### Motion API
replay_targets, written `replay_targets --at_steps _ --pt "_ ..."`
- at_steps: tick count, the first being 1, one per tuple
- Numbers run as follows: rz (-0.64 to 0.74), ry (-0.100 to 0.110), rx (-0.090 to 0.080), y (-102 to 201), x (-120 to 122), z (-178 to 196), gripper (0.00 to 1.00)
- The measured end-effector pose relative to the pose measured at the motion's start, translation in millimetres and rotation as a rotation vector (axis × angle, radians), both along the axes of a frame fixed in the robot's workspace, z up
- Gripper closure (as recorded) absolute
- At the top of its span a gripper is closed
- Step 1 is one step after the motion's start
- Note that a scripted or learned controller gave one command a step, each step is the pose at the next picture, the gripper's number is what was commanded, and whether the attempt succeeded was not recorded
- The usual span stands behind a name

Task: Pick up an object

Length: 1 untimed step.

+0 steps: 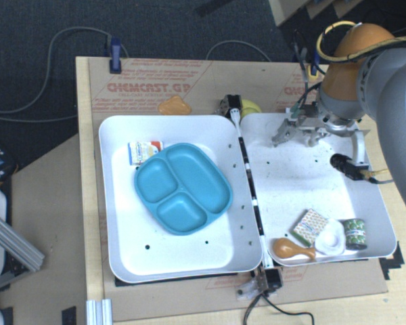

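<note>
End effector (299, 131) over right bin (291, 181), fingers spread, grasping nothing, blue divided plate (182, 187) in left bin (122, 202)

White: both bins, left bin (122, 202) and right bin (372, 215). Blue divided plate (183, 187), uniform colour. Small packet (143, 150) white with red and blue print. Checkered packet (311, 225), green and tan diamonds. Brown-orange spoon-shaped item (291, 249). White lump (329, 238). Green patterned roll (355, 232). Arm (386, 80) grey, orange band at top. Gripper (299, 131) grey metal. Bench board (95, 181) tan, red lettering. Yellow item (249, 107) and orange item (174, 105) on board. Dark grey floor.
</note>
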<state>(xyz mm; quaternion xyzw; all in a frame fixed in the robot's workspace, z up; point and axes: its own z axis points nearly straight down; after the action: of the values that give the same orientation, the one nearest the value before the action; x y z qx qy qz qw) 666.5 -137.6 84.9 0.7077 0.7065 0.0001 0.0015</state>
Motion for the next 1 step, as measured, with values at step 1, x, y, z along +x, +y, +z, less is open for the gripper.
replay_targets --at_steps 1 --pt "0.004 0.003 0.002 25.4 0.2 0.2 0.0"
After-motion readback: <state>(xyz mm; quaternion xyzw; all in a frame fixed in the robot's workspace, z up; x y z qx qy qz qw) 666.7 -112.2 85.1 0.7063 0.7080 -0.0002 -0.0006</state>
